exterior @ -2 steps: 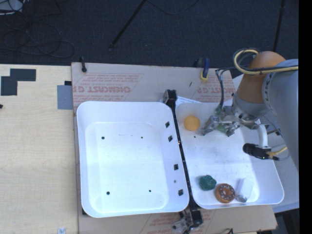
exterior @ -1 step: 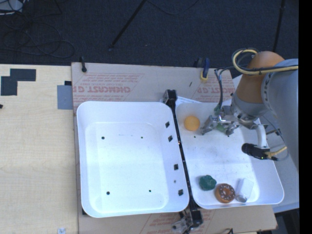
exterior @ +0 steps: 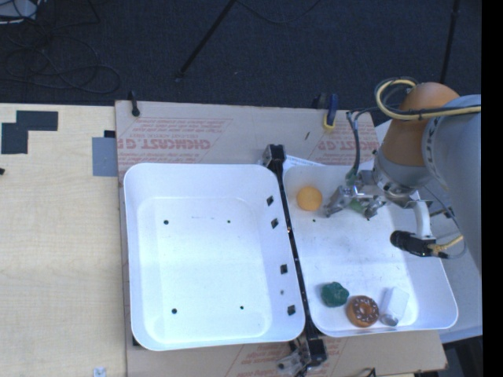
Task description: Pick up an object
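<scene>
The cardboard sheet [exterior: 196,136] with red print lies under everything, on the pale wooden bench [exterior: 55,242]. On it sit two shallow white bins side by side: the left bin [exterior: 204,183] and the right bin [exterior: 428,289], their rims touching along a black clipped seam. My grey arm [exterior: 456,148], with its orange band, reaches in from the right over the far part of the right bin. My gripper [exterior: 344,201] hangs low over the far left part of that bin, fingers spread apart with nothing between them. Just to its left, apart from the fingertips, rests an orange ball [exterior: 309,199] near the shared rim. Along the near edge of the same bin lie a white block [exterior: 395,303], a sprinkled brown doughnut [exterior: 362,311] just left of it, and a green lump [exterior: 334,294] left again.
</scene>
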You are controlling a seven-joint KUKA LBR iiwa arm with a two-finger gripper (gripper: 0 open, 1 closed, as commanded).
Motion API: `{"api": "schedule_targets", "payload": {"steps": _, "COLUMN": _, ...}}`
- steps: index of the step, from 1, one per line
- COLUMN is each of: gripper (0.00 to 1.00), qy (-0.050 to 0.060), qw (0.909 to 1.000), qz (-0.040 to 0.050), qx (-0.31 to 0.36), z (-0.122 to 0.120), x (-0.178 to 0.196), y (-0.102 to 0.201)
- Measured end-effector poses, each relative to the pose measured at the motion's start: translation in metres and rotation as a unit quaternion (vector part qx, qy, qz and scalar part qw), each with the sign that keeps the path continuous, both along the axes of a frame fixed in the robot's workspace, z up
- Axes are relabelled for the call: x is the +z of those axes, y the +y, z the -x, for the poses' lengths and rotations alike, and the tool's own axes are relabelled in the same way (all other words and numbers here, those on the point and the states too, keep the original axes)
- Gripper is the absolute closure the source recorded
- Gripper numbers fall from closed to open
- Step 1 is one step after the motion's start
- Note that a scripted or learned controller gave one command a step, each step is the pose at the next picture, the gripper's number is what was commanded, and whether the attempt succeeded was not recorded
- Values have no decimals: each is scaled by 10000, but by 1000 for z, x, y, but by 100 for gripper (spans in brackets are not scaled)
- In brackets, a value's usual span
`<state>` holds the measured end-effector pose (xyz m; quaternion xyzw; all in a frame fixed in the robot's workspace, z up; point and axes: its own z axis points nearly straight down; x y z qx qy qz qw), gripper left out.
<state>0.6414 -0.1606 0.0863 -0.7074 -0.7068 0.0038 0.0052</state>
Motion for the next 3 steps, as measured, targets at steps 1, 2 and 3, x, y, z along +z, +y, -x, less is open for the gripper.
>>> {"api": "schedule_targets", "payload": {"steps": 1, "gripper": 0, "qy": -50, "qw": 10000, "qz": 12, "qx": 5, "z": -2, "x": 1, "y": -28}}
{"api": "schedule_targets", "payload": {"steps": 2, "gripper": 0, "qy": -65, "qw": 10000, "qz": 16, "qx": 10, "z": -3, "x": 2, "y": -52}}
{"api": "schedule_targets", "payload": {"steps": 3, "gripper": 100, "qy": -63, "qw": 10000, "qz": 15, "qx": 19, "z": -3, "x": 12, "y": -52}}
